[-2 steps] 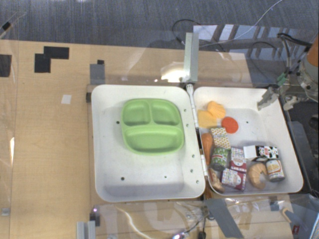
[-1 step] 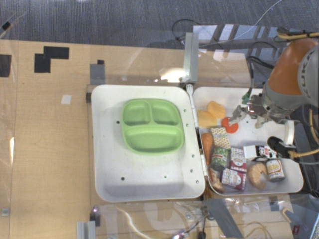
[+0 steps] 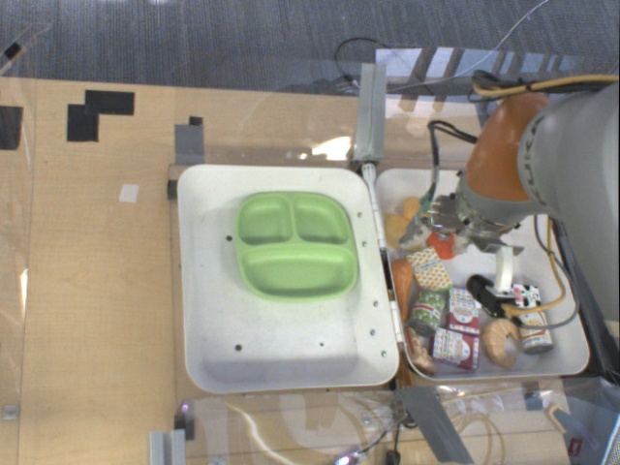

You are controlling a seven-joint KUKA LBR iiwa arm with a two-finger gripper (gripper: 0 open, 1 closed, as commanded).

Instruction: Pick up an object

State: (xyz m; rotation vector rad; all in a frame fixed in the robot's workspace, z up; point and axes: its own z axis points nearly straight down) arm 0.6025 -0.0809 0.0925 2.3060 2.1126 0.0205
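**Entry 1, near wall of the right bin (image 3: 579,355).** We log 3 pieces in a row close to this edge: a red-and-white carton (image 3: 455,347), a tan rounded lump (image 3: 501,342) and a small can (image 3: 536,338). They are packed with little room between them.

**Entry 2, middle of the same bin.** A green can (image 3: 426,308) and a patterned packet (image 3: 432,271) lie crowded together. An orange carrot (image 3: 402,281) lies along the left wall.

**Entry 3, far half.** The gripper (image 3: 433,227) sits low over the pile. A red piece (image 3: 443,245) is just beside it and a yellow piece (image 3: 397,226) lies toward the far-left corner. We cannot tell whether the gripper is open or closed.

**Entry 4, left bin (image 3: 194,289).** It holds 1 green plate (image 3: 295,245) with 3 compartments. Bare white floor shows on all 4 sides, widest at the near edge.
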